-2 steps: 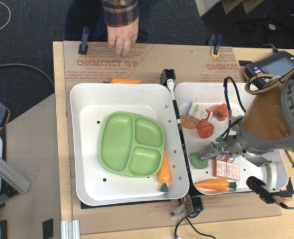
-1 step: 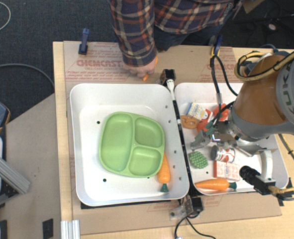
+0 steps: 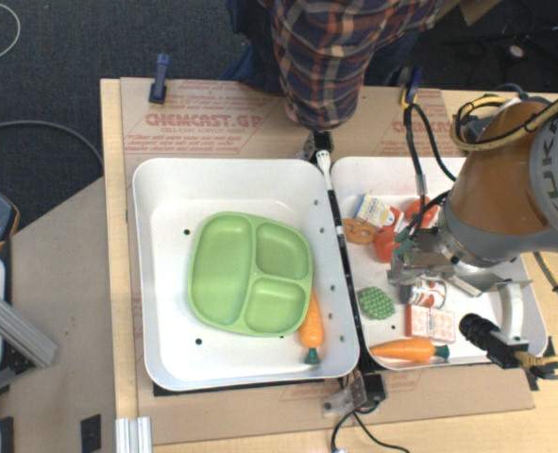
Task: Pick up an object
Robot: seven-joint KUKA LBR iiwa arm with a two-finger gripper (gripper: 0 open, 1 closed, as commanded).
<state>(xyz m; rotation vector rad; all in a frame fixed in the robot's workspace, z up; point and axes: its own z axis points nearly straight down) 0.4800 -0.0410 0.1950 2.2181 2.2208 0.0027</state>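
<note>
Arm [image 3: 505, 187] reaches in from the right and hangs low over the right bin [image 3: 533, 333]. Gripper [image 3: 413, 272] sits down among the clutter near that bin's middle. From where I stand the wrist housing covers it; cannot tell how wide it is set, nor whether anything is in its hold.

Right bin holds the likely pickings, all crowded together. Small printed packet [image 3: 378, 210] toward the back. Red item [image 3: 384, 243] just beside the gripper on its bin-divider side. Green knobbly ball [image 3: 376, 302] in front of that. Red-and-white carton [image 3: 430, 321] right under the wrist, touching or nearly so. Orange carrot [image 3: 409, 351] lies along the front wall.

Left bin [image 3: 156, 272] carries a green divided plate [image 3: 250, 274], with a second carrot [image 3: 312, 327] tucked against the plate's front right corner.

Risks as I judge them:
- Objects packed tight: a closing grip may catch two things, or pinch an edge and lose it on the lift.
- The ball looks apt to roll away if nudged.
- The flat carton offers little to bite on from above.
- Loose cables [image 3: 420, 149] trail near the wrist and could snag.
- Target beneath the wrist is hidden, so a miss would be hard to spot.
</note>
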